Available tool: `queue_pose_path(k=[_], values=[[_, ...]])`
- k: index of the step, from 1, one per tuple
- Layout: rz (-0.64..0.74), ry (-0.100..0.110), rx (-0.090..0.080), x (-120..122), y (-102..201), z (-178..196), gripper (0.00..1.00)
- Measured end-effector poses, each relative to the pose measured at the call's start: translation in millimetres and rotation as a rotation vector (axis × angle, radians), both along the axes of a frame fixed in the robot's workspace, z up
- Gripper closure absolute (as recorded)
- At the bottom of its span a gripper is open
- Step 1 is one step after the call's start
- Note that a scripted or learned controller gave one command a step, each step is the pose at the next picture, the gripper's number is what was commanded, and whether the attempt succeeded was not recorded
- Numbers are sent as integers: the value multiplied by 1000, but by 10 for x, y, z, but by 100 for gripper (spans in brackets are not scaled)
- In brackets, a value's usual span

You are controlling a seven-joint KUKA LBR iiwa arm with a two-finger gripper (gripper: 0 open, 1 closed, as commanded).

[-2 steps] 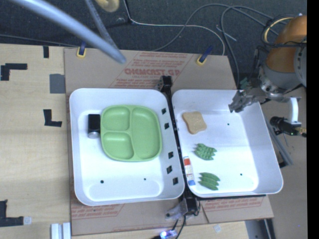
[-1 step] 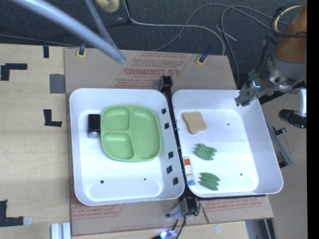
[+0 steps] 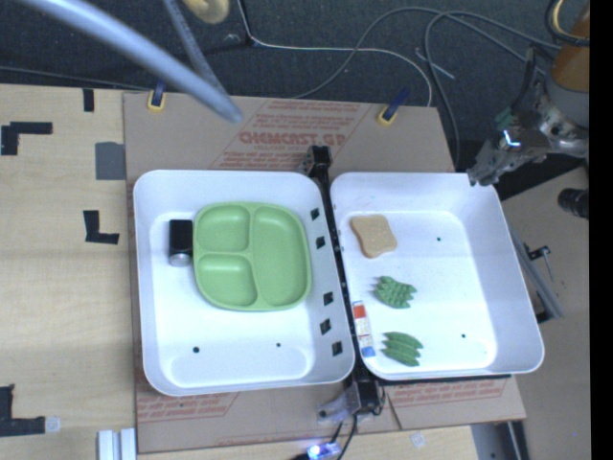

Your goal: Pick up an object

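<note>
**Two bins, five loose items, gripper off to the right**

Gripper [image 3: 487,166] seen at the upper right, just outside the far right corner of the right bin [image 3: 498,257], above the bench rather than over the bin floor. Finger opening: cannot tell, too small and blurred. Nothing seen in its grasp; no contact with any item.

Right bin contents:
- Toast slice [image 3: 373,236], tan, near the upper left corner, lying flat.
- Upper green pod [image 3: 394,292], mid-bin, well apart from the toast.
- Lower green pod [image 3: 401,348], near the front edge.
- Small tube [image 3: 362,326], white with red and blue marks, lying along the left wall, just beside the lower pod.

Left bin [image 3: 158,314] contents:
- Green tray [image 3: 254,257], three compartments, nothing in them, centred toward the back.
- Black block [image 3: 180,241], just left of the tray, touching or nearly touching its rim.

Surroundings: cardboard sheet [image 3: 287,132] under both bins; cables [image 3: 402,36] trailing across the dark floor behind; grey pole [image 3: 124,41] crossing the upper left, out of focus, clear of both bins. No obstruction between gripper and right-bin items.
</note>
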State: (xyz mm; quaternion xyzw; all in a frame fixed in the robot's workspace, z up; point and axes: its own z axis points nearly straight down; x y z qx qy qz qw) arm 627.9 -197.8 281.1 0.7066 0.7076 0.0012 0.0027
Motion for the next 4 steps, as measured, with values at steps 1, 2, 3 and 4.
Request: queue_pose_path(k=[1, 2, 3, 4], values=[[3, 8, 3, -91, 458, -156, 100], [4, 8, 3, -115, 982, -313, 100], [5, 9, 3, -233, 1555, -456, 100], [5, 7, 4, -293, 2039, -397, 100]])
